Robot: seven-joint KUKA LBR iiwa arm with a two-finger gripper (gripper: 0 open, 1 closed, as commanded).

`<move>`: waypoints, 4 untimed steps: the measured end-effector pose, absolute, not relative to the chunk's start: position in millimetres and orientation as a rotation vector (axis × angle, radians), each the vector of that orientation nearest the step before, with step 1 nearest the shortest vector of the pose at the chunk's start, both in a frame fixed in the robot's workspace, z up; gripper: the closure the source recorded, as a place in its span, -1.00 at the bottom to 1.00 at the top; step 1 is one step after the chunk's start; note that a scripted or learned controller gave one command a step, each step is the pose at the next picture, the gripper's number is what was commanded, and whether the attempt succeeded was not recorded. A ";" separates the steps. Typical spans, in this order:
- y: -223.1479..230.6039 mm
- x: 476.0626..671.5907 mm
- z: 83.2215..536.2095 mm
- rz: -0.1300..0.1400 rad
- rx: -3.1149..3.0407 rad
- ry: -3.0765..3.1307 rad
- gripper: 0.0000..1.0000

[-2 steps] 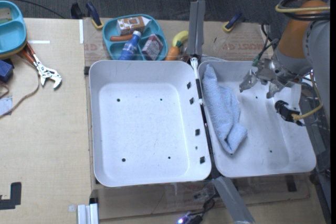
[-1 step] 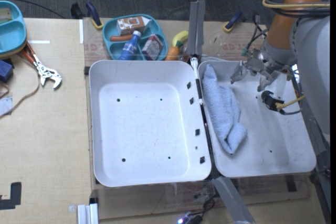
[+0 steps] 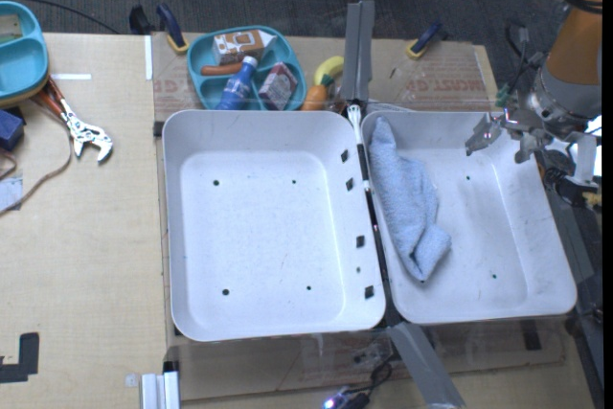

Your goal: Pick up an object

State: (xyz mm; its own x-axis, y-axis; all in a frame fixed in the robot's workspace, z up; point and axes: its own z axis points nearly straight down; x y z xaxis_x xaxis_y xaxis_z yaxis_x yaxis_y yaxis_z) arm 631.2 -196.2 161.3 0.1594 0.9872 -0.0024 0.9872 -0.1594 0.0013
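Hovering over the right shallow white bin's [image 3: 536, 235] far corner, my hand [image 3: 505, 136], fingers spread, holds nothing; the crumpled pale-blue cloth [image 3: 402, 201] hugs the left wall, where fingers may snag.

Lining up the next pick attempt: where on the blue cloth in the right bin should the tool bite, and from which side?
Go for the bunched lower end of the blue cloth, where folds stand up thickest. The upper part lies flatter and close against the right bin wall, leaving little room there. Come straight down from above; the tool waits at the bin's upper right edge.
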 end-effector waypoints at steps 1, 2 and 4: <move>-188.2 555.2 160.9 -0.003 2.445 1.974 -1.00; -94.0 581.0 98.2 -0.002 2.336 2.103 -1.00; -193.9 648.2 128.2 -0.003 2.287 2.153 -1.00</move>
State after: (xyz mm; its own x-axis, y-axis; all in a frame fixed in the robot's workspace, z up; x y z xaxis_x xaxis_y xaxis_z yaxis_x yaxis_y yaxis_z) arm 648.2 -193.9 128.2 0.0603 0.9982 -0.0019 0.9982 -0.0603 -0.0004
